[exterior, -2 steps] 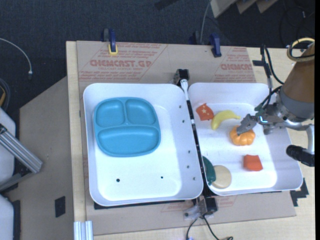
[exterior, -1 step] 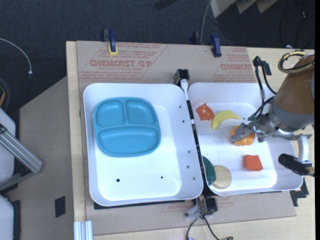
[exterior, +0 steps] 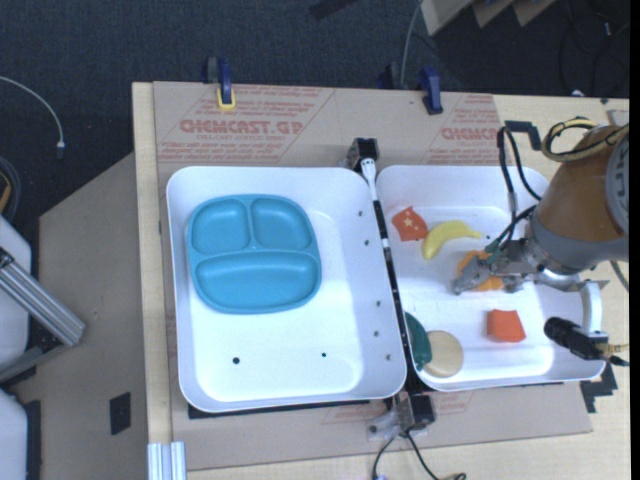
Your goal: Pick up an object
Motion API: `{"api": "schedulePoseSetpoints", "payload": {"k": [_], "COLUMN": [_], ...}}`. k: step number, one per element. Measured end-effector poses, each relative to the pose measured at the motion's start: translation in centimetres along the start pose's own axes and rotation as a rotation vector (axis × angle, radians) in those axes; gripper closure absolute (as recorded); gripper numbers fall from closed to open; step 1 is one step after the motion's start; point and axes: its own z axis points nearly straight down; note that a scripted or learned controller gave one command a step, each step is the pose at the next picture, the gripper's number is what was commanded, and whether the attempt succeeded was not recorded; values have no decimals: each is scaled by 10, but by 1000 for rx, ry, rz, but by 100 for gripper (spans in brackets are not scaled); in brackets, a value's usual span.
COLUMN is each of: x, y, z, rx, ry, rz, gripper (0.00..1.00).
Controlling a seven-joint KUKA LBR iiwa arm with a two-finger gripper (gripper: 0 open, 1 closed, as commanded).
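Orange piece [exterior: 487,282] under pincer [exterior: 468,279], near banana [exterior: 449,236] and red block [exterior: 505,325].

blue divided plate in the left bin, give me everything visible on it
The blue divided plate lies flat, right side up, in the left bin, toward its far-left part. It looks like matte light-blue plastic with rounded corners, and raised ridges split it into three compartments: two smaller ones on the far side and one wide one on the near side. All three hold nothing. It rests on the bin's white floor, with nothing else touching it.
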Motion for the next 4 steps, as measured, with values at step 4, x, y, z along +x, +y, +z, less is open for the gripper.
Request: {"api": "schedulePoseSetpoints", "payload": {"k": [4], "x": [56], "y": [-5], "z": [-132], "rx": [-4], "ry": [0], "rz": [-4], "gripper": [100]}}
